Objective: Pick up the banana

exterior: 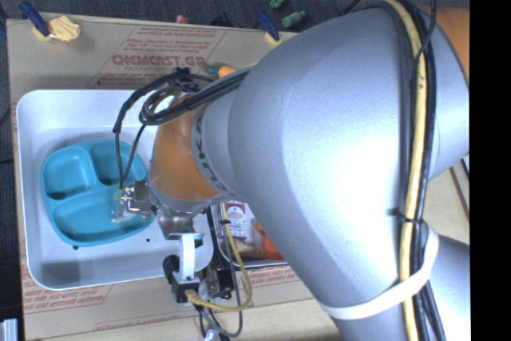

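Gripper [128,204] hangs over the blue divided tray [72,172], at its 4 o'clock edge, in the white bin [32,172] at your 9 o'clock. Open or closed, you cannot tell. Where the banana lies, likewise.

A large grey arm [335,156] reaches from the right, covering much of the bench [160,52]. Its gripper [126,205] sits over a blue divided tray [76,172] inside the left white bin [48,271].
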